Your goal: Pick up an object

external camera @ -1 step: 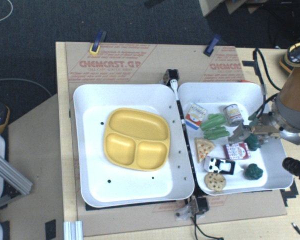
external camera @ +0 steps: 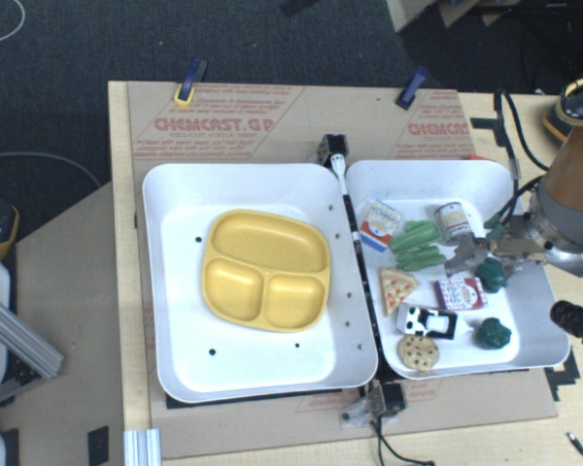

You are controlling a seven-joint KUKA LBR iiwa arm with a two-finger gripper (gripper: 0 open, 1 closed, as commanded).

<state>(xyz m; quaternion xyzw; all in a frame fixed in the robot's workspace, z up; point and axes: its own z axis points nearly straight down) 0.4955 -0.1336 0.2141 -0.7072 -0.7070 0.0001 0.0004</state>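
Observation:
The right bin [external camera: 437, 175] holds several small items. Among them are a white, blue and orange carton [external camera: 377, 223], green pods [external camera: 415, 244], a small can [external camera: 454, 221], a pizza slice [external camera: 396, 287] and a red packet [external camera: 462, 294]. There are also a dark teal lump [external camera: 491, 276], a black-and-white piece [external camera: 428, 321], a cookie [external camera: 418, 351] and a green broccoli piece [external camera: 493, 334]. My gripper [external camera: 471, 256] hangs low in this bin, between the can and the red packet, next to the teal lump. The arm hides what lies under it.
A yellow divided plate [external camera: 265, 270] lies in the left bin [external camera: 175, 260]. The two bins meet at a ridge [external camera: 355, 260]. The arm's grey body [external camera: 568, 202] covers the right bin's right rim. Cables run along the bench's right side.

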